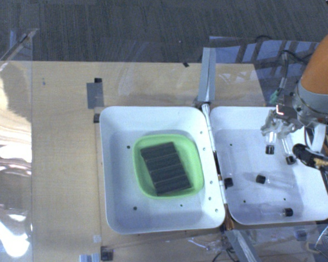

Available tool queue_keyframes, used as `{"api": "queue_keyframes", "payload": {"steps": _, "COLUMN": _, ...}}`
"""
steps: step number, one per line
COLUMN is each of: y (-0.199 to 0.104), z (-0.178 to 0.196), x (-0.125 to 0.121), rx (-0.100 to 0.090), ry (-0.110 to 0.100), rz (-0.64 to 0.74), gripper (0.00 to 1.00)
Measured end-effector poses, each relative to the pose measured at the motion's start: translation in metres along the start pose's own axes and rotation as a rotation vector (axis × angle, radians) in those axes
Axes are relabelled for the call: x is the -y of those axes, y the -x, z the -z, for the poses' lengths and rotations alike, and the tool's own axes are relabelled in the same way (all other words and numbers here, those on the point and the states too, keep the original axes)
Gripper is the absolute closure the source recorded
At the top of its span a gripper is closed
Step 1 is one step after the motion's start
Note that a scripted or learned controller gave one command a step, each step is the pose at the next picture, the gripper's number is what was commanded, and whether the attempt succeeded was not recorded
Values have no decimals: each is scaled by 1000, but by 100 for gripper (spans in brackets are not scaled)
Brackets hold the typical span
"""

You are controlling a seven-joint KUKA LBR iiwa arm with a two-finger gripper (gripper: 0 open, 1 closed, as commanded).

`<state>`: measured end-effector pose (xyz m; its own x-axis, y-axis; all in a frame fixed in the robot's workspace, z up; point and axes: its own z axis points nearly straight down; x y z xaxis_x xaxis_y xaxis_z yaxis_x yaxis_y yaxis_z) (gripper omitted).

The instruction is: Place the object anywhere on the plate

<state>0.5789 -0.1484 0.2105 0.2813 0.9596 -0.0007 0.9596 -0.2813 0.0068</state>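
Two shallow white plastic bins — left bin, right bin — sit side by side on the bench. In the left one lies a square lime-green plate, and on it rests the dark grey ribbed rectangular block, tilted slightly. My gripper hangs over the right bin's upper part — fingers apart, nothing between them.

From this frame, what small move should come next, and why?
Probably lift the tool clear and retreat. The dark ribbed rectangular block already lies flat on the green square plate in the left white bin, while the tool hangs apart over the right white bin.
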Motion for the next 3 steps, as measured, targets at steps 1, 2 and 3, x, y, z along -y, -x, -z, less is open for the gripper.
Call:
{"api": "queue_keyframes", "payload": {"steps": 1, "y": -77, "z": -25, "x": 38, "rx": -3, "ry": -2, "rz": 272, "gripper": 100}}
{"api": "queue_keyframes", "payload": {"steps": 2, "y": -147, "z": -24, "x": 61, "rx": -4, "ry": 0, "rz": 416, "gripper": 100}}
{"api": "queue_keyframes", "payload": {"steps": 3, "y": -147, "z": -24, "x": 61, "rx": -4, "ry": 0, "rz": 415, "gripper": 0}}
